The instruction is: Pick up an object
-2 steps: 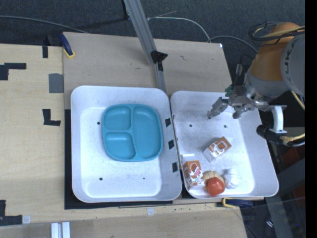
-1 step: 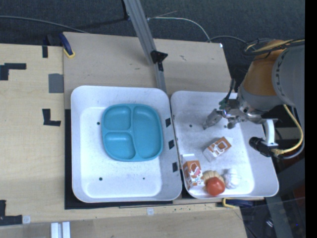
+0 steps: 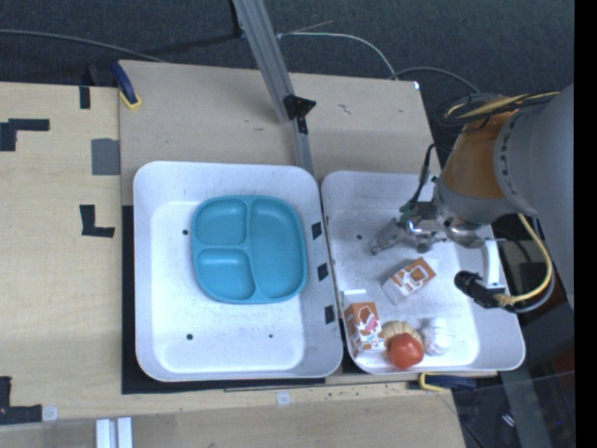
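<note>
The gripper (image 3: 384, 241) sits low over the upper part of the right bin (image 3: 359, 199), its fingers reaching leftward. I cannot tell whether it is spread or closed, and nothing shows between the tips. Just below and to its right lies a small brown-and-white carton (image 3: 411, 277), apart from the gripper. Further toward the bin's near edge a second carton (image 3: 362, 325) with red print lies beside a red tomato (image 3: 405, 350), with a tan item (image 3: 395, 329) touching the tomato's top and a white crumpled object (image 3: 436, 335) just to its right.

The arm (image 3: 485, 161), grey with its orange band, comes in from the right and bends down over the bin's right rim, cables looping around the wrist.

The left bin (image 3: 149, 250) holds a blue divided plate (image 3: 249, 248) lying flat in its upper half. Both bins rest on a pale wooden bench (image 3: 56, 278) marked with dark tape. A grey metal pole (image 3: 266, 45) slants across the far edge, and dark carpet (image 3: 112, 12) lies beyond.
</note>
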